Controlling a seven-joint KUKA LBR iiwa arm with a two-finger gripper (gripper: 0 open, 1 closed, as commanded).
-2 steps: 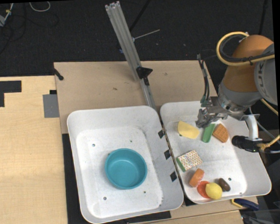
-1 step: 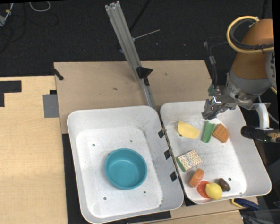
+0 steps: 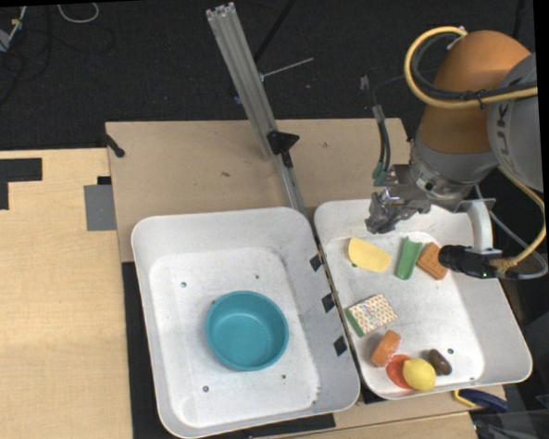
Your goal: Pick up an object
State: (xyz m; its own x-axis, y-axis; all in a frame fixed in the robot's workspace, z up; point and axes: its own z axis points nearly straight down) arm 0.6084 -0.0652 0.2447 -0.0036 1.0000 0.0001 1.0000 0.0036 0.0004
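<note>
The right bin (image 3: 491,340) holds a yellow wedge (image 3: 368,255), a green stick (image 3: 407,258), an orange block (image 3: 431,262), a patterned box (image 3: 371,314), an orange piece (image 3: 385,347), a red piece (image 3: 398,372), a yellow lemon (image 3: 418,374) and a small brown piece (image 3: 439,362). My gripper (image 3: 383,218) hangs over the far left part of this bin, just above and behind the yellow wedge. Nothing shows between its fingers.
The left bin (image 3: 166,258) holds a teal bowl (image 3: 247,330). A slanted aluminium rail (image 3: 252,85) rises behind the bins. Black clips (image 3: 323,285) sit along the seam between the bins.
</note>
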